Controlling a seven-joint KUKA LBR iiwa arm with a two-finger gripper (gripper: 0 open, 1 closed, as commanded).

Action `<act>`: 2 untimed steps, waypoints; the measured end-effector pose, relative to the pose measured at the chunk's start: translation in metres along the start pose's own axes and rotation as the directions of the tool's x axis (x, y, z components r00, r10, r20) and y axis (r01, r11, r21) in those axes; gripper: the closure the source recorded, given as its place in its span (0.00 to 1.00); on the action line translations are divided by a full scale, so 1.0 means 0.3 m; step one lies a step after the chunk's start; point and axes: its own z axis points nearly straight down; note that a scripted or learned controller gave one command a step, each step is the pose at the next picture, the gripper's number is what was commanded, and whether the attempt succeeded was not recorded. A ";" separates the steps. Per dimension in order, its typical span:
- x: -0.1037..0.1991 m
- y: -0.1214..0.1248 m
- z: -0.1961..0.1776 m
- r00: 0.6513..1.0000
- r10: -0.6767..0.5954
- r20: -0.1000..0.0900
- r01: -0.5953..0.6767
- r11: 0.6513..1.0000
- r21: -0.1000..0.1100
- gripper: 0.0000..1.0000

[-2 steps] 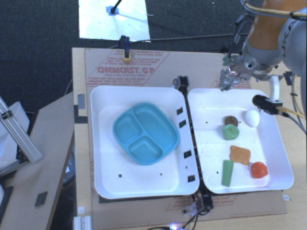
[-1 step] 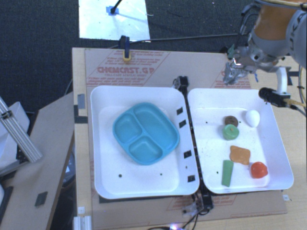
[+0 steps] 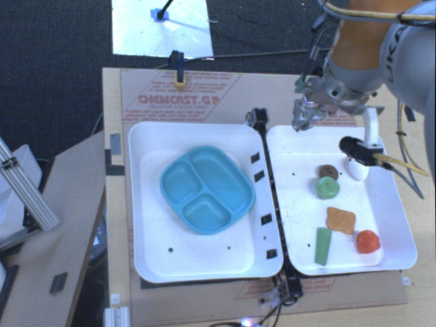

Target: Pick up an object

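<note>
Your gripper [image 3: 304, 119] hangs over far edge of right bin [image 3: 392, 203], near divider; fingers too small and blurred, cannot tell if spread or pressed together. Nothing visible between them. Objects lie well apart from fingers, toward near right of that bin: brown round piece [image 3: 328, 172] touching green round piece [image 3: 328, 188], then orange flat piece [image 3: 340, 220], green stick [image 3: 322, 245], red ball [image 3: 368, 241] farthest. Blue divided plate [image 3: 206, 189] sits in left bin [image 3: 146, 182], to left of fingers.

Dark carpet floor [image 3: 54, 53]; wooden bench [image 3: 116, 80]; white sheet [image 3: 160, 19].
</note>
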 end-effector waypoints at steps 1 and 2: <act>0.190 -0.055 -0.004 1.000 -0.001 -0.001 0.001 1.000 0.000 1.00; 0.359 -0.087 0.001 1.000 -0.001 0.000 0.001 1.000 0.000 1.00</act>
